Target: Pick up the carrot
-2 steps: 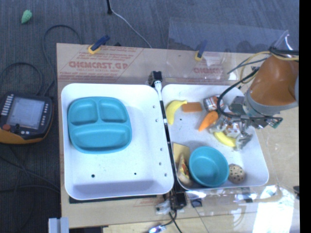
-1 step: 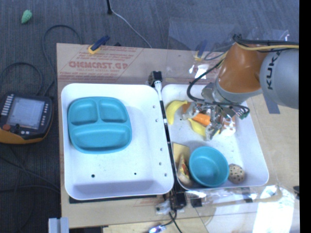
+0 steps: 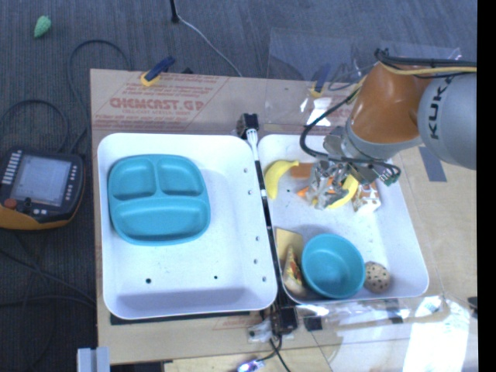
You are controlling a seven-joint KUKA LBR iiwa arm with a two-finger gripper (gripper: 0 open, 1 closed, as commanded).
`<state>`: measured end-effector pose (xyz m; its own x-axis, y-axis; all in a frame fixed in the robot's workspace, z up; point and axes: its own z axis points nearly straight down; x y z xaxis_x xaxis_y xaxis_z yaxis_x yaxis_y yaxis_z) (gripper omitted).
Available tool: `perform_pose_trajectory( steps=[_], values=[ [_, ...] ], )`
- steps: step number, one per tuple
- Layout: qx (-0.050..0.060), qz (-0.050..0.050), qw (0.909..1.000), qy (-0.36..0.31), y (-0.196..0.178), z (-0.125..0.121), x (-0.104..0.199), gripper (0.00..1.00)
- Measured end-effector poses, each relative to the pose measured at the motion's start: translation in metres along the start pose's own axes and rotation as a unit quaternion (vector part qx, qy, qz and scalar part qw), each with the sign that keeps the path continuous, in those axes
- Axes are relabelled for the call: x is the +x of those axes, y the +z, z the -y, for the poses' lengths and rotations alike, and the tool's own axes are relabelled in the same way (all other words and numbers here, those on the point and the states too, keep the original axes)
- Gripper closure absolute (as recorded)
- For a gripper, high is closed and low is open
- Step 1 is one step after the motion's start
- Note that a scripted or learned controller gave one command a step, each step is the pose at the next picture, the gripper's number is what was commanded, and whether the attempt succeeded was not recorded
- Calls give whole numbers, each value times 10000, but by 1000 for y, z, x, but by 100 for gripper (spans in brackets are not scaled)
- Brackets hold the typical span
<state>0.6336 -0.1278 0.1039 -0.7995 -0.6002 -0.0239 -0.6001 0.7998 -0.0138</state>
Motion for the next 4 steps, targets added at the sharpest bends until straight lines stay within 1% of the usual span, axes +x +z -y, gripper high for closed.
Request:
perform_pose_trajectory(
  steps=[1,2,3,4],
  values=[
    [-8,-5,10000,1,1,0,0,0],
    [-1,7,10000,9,-9,0,-1,100],
    [2,12,10000,9,-9,0,-1,0],
    [-20,-28,10000,41,11,-20,26,0]
  ],
)
